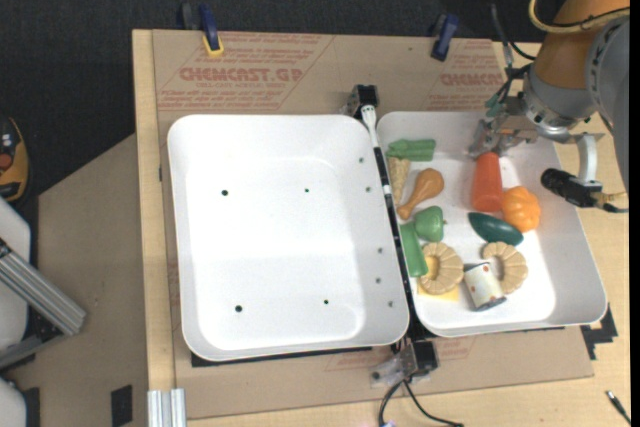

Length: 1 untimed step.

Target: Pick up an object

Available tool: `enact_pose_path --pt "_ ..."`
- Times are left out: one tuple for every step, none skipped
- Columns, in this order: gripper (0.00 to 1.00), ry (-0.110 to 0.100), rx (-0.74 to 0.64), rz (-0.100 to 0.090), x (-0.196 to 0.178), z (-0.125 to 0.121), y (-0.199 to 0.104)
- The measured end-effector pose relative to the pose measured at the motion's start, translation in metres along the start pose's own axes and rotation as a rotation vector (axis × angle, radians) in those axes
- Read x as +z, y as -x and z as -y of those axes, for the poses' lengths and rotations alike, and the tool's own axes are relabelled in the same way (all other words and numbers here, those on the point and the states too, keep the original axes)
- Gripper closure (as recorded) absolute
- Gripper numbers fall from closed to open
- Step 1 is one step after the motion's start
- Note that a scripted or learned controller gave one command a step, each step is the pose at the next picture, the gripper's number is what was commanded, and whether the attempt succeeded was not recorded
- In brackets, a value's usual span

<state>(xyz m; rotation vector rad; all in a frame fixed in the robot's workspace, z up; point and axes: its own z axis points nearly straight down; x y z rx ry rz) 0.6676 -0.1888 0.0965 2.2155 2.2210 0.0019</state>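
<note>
Overhead, the gripper (493, 141) hangs at the far edge of the right bin (575, 300), its tip just above the upright orange-red carrot (487, 183); whether it is spread or pinching cannot be told. An orange pepper (521, 208), a dark green pod (495, 228) and a small can (481, 284) lie near. The left bin (195, 245) adjoins.

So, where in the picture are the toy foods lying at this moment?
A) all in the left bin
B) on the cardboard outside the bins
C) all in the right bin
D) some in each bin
C: the orange carrot, the green pepper and the other toy foods all lie inside the right bin, below the gripper.
</note>
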Motion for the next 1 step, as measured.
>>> enact_pose_path --pt "1.0 0.016 -0.009 -0.003 -0.1555 -0.0039 -0.1019"
